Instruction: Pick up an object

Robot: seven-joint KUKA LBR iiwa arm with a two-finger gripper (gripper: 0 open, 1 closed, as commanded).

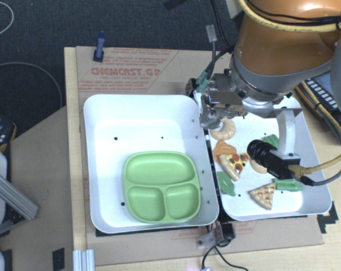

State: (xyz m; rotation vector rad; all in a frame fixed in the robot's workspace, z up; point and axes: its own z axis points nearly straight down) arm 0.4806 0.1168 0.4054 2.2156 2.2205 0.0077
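My gripper (212,117) hangs low over the far left corner of the right bin (313,203), close to the wall between the two bins. Just below it lies a beige ring-shaped pastry (225,131). An orange piece (222,149) and a pizza slice (235,162) lie a little nearer the front. Another pizza slice (263,195) rests near the front of that bin, and a green leaf (227,185) lies by the left wall. The wrist hides the far part of the bin.
The left bin (103,123) holds a green divided plate (161,186) in its front half. A green piece (289,185) lies at the right bin's front right, another green bit (271,140) further back. A blue clip (99,47) sits on the cardboard behind.
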